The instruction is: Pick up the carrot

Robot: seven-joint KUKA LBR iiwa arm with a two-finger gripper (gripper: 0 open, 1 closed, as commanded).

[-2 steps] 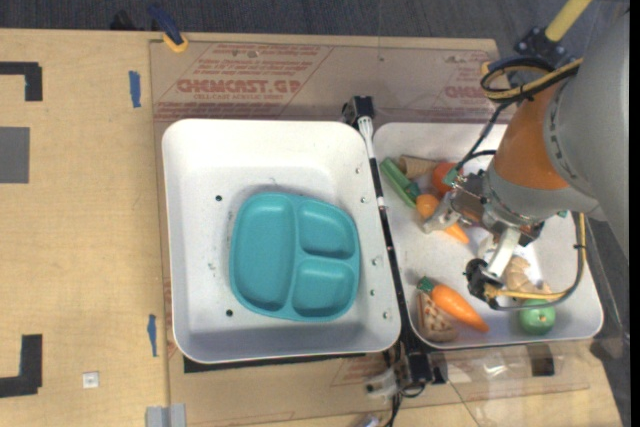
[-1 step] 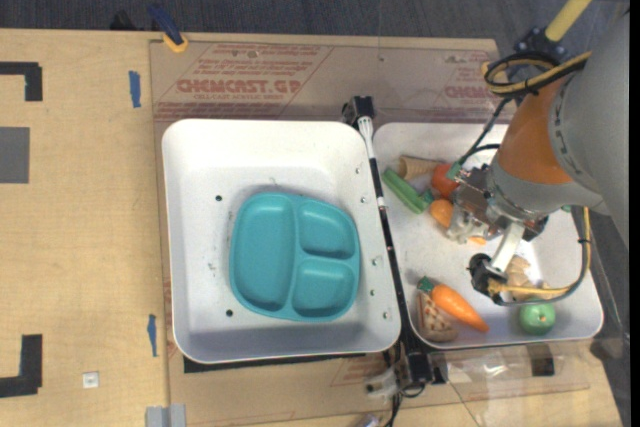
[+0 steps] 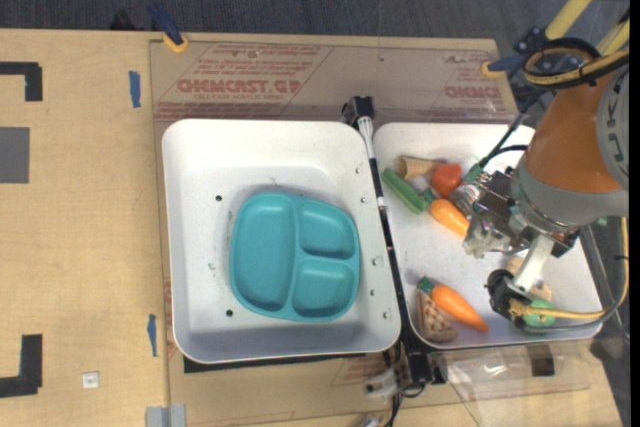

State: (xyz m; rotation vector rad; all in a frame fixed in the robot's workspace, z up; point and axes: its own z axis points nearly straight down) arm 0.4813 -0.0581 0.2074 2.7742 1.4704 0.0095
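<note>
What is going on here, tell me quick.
A robot arm reaches from the right over the right bin, which holds toy food. Its gripper sits low beside a carrot near a green piece; nothing visibly held. A second carrot lies by the front edge. The left bin holds a teal tray.

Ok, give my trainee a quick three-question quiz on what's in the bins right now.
1. True or false: the teal plate lies in the left bin.
2. Which bin is the arm's gripper over? A) left B) right
3. Fill in: the carrot near the right bin's front edge lies beside a brown ____.

Key
1. True; the divided plate sits in the left bin.
2. B; the gripper hovers above the right bin, close to a second orange piece and a green piece.
3. Piece; its exact kind is too small to tell.
</note>
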